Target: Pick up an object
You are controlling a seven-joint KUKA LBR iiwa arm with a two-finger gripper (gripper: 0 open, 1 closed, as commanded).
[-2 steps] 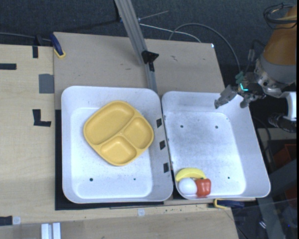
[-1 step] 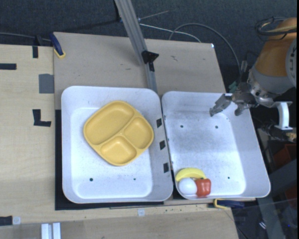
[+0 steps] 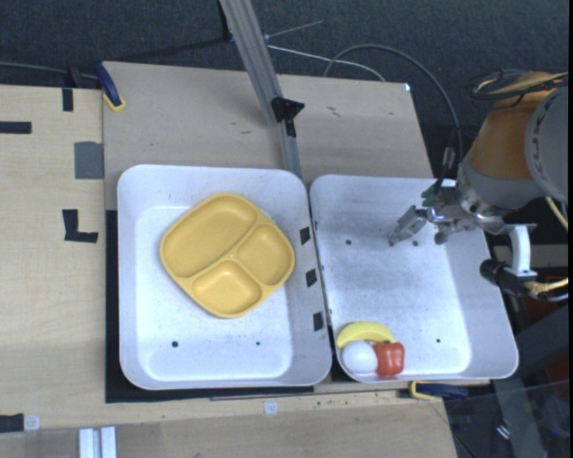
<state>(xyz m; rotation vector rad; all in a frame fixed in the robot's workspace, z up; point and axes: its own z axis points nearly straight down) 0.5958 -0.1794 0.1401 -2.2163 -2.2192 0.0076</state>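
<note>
One grey arm (image 3: 516,160) reaching in over right bin (image 3: 458,284), fingers (image 3: 406,225) spread apart, holding nothing

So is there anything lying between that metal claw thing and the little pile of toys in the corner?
No. In the camera view, just bare white bin floor separates the end effector from the toys.
</note>
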